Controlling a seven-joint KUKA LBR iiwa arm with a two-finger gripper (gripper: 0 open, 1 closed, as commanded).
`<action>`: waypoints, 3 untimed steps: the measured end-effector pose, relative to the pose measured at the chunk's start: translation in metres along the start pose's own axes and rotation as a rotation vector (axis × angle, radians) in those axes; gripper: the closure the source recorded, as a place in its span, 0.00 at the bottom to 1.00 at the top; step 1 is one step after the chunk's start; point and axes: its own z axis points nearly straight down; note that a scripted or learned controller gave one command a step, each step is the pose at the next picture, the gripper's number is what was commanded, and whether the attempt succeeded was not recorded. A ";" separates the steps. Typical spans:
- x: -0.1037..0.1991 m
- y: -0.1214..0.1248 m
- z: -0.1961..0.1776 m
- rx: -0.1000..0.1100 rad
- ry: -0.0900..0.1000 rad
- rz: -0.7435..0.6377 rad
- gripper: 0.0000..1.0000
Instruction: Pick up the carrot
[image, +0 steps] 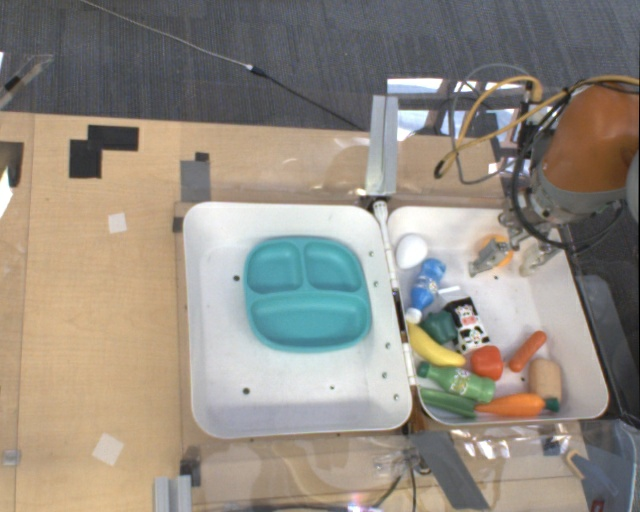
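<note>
- Camera view puts the gripper (510, 255) at about 1 o'clock in the right bin (580, 300), low over bare white floor; its two fingers (488, 258) stand spread apart with nothing between them.
- Wrist and cables above it merge into one dark tangle, hard to separate.
- Carrot (515, 405) lies on its side at about 5 o'clock in that bin, near the front rim, well apart from the gripper.
- Its left tip touches a green vegetable (448, 402), which lies partly under a green bottle (458, 381).
- Just beside the carrot at 1 o'clock stands a tan cylinder (546, 379).
- Left bin (215, 400) carries a teal divided plate (307, 293).
- Yellow banana (432, 344) half covers a dark green item I cannot identify.
</note>
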 end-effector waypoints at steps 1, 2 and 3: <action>0.000 0.000 0.000 0.000 0.000 0.000 0.00; 0.000 0.000 0.000 0.000 0.000 0.000 0.00; 0.004 0.003 -0.015 -0.009 0.004 0.183 0.00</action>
